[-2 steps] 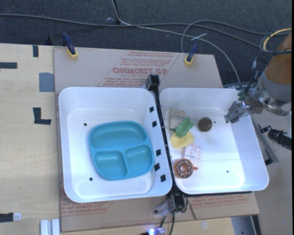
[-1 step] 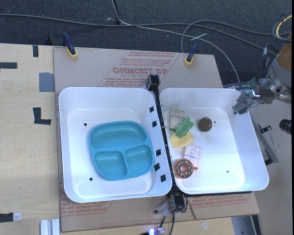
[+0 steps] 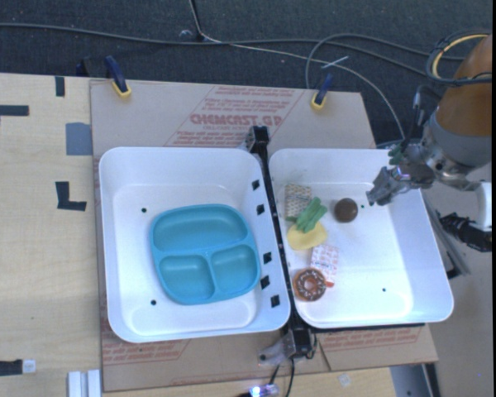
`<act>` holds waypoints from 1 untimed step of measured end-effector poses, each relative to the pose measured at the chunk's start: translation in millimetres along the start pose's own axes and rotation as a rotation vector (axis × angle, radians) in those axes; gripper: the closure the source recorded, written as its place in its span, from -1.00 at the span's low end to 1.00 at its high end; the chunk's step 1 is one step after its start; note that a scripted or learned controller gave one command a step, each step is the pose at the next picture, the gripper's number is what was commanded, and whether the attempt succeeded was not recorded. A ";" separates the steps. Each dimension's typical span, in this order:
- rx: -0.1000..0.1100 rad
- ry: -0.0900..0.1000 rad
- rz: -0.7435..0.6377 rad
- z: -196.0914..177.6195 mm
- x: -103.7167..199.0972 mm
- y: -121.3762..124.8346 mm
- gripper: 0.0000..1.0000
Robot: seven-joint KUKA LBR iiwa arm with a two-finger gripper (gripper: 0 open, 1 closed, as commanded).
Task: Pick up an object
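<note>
How the jaws stand cannot be told: the gripper (image 3: 381, 191) is a small dark shape at this slant, and no object shows in it. It hangs above the right bin (image 3: 413, 300), a little to the right of the brown ball (image 3: 345, 210) and apart from it.

Nearest the camera, in front of the ball and to its left, a chocolate doughnut (image 3: 310, 284) with sprinkles lies on the bin floor. Just behind the doughnut, still nearer than the ball, is a small red-and-white packet (image 3: 329, 260). Further back and left of the ball lies a yellow piece (image 3: 305, 237), with a green piece (image 3: 312, 213) resting partly on its far edge, level with the ball. A beige, net-patterned item (image 3: 297, 195) lies to the left of the ball and slightly beyond it, touching the green piece.

Well to the left of the ball, past the black join between the bins, the left bin (image 3: 120, 180) holds a blue divided plate (image 3: 205, 251).

Beyond the ball, the grey arm with its orange band (image 3: 471, 106) comes in from the right. Farthest back, two blue-and-yellow clamps (image 3: 117, 79) grip the cardboard sheet (image 3: 231, 114) under the bins.
</note>
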State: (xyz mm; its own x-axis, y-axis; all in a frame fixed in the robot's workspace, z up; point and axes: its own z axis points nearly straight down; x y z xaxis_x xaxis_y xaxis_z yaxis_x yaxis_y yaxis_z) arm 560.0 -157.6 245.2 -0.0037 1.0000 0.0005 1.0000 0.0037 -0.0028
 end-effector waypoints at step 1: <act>0.000 0.000 0.000 14.0 51.2 -9.1 1.00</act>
State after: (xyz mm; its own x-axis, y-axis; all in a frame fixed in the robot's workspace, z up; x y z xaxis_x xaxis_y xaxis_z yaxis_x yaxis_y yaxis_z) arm 550.7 -106.5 231.2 -0.0037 1.0000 0.0001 1.0000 0.0037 -0.0030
